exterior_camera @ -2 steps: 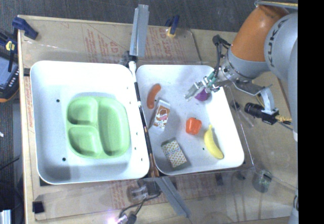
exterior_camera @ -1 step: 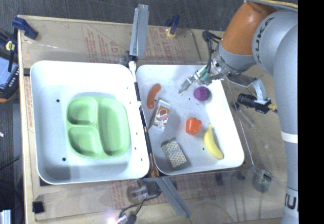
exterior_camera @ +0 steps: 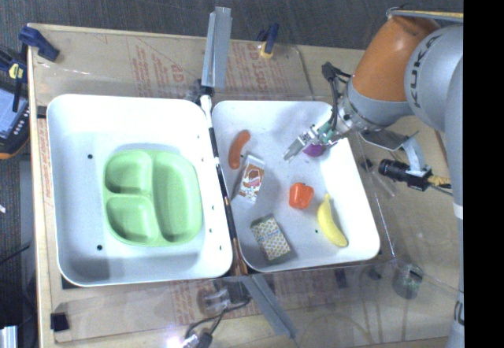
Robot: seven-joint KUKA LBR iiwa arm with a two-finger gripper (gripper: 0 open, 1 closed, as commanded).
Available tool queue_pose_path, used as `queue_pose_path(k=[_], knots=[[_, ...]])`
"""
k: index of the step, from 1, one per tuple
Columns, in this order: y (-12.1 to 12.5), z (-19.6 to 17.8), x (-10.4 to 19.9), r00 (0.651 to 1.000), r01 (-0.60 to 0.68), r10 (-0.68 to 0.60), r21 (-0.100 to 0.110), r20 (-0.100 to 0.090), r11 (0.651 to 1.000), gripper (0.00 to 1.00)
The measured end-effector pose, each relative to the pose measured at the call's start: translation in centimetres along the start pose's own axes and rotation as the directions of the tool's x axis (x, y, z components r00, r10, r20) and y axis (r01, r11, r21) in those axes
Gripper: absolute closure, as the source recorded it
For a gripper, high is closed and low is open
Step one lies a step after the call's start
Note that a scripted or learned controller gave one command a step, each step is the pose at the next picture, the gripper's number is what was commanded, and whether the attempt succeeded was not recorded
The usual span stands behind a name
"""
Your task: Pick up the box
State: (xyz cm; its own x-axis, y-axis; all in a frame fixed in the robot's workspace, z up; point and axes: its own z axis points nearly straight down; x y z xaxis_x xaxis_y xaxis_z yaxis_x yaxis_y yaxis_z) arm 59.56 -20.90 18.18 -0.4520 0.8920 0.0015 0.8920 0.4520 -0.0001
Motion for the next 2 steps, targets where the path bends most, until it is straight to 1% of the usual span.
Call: queue_pose_path(k=[1,2], knots=[[5.1,9.0,-2.6,0.985,-0.172,0.172,0.0,0.001,0.985,0.0],[0.8,2.0,-0.4,0.995,-0.102,0.102,0.0,0.001,0.995,0.0]])
